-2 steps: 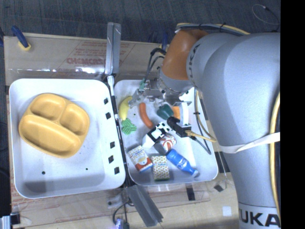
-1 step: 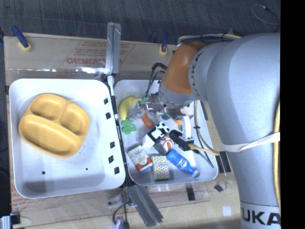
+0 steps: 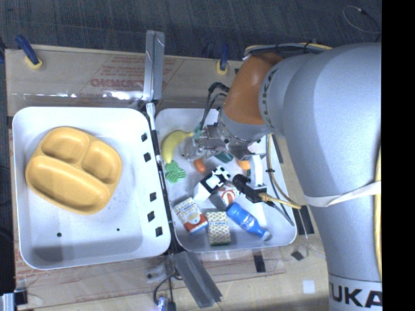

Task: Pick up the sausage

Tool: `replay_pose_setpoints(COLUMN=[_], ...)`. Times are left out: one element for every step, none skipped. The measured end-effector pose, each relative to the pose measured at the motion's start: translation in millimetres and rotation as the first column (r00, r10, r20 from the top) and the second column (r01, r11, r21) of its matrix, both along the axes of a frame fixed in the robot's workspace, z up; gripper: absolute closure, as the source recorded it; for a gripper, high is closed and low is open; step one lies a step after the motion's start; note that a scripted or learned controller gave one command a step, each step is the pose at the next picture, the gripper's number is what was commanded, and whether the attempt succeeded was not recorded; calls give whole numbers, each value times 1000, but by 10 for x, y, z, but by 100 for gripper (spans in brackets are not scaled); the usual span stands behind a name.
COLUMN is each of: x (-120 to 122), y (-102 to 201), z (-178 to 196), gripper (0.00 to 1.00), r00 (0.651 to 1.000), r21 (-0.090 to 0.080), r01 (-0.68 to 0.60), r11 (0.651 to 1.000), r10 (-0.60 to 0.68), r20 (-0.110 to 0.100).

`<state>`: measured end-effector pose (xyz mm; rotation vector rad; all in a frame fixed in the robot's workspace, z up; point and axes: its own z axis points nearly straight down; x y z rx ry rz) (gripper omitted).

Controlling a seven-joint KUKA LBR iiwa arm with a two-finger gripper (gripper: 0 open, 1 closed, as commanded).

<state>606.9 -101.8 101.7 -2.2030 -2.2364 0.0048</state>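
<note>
- The grey arm [image 3: 324,141] reaches in from the right and bends down over the right bin [image 3: 285,235]; its orange band [image 3: 249,96] sits above the wrist.
- The tool [image 3: 209,141] hangs low over the bin's upper middle, beside the yellow banana [image 3: 170,144]. Whether it is spread or closed cannot be made out, nor whether it grips anything.
- The sausage is possibly the small orange-red piece [image 3: 200,164] just below the tool; its outline is too small to confirm.
- Nearby lie a green toy [image 3: 174,172], a blue bottle [image 3: 247,220], a small carton [image 3: 190,214].
- The left bin [image 3: 26,245] carries a yellow divided tray [image 3: 72,168].
- The wrist covers the right bin's upper right part.
</note>
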Motion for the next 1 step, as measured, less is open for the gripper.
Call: replay_pose_setpoints(x=[337], y=[714], z=[1528], gripper=[100], r00=[957], r21=[1], r01=[290], r11=[957], r10=[-290], r20=[2])
